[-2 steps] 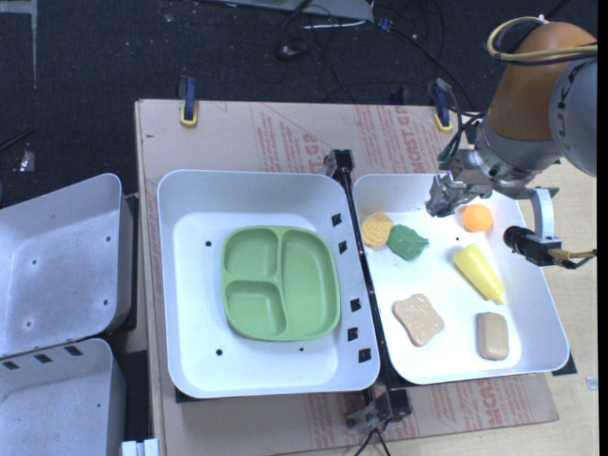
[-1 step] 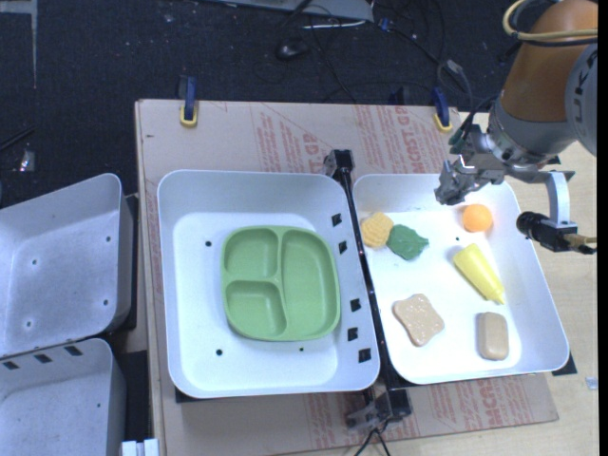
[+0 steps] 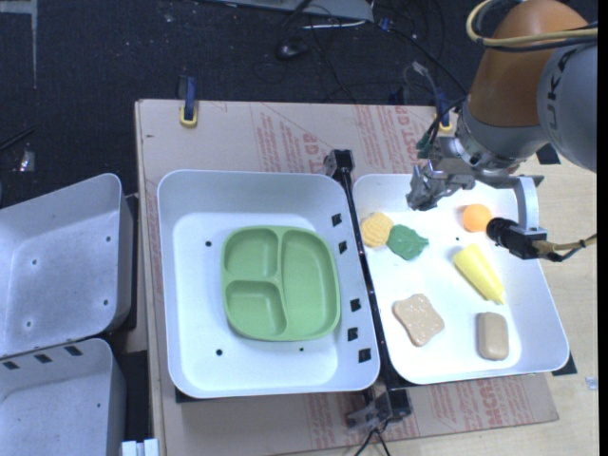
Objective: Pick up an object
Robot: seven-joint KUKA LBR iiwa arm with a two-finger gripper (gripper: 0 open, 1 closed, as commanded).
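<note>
The right bin (image 3: 532,350) holds several toy foods: a yellow ridged round piece (image 3: 376,228), a green leafy piece (image 3: 408,242), an orange ball (image 3: 475,218), a yellow corn cob (image 3: 480,273), a tan toast slice (image 3: 418,318) and a tan oblong piece (image 3: 492,335). My gripper (image 3: 424,196) hangs over the bin's back left part, above and slightly right of the green piece. It looks apart from every item, and nothing shows between its fingers.
The left bin (image 3: 180,255) carries a green divided plate (image 3: 281,283). A black divider (image 3: 356,255) runs between the bins. A black cable connector (image 3: 513,236) hangs near the orange ball. White lids (image 3: 57,255) lie at the far left.
</note>
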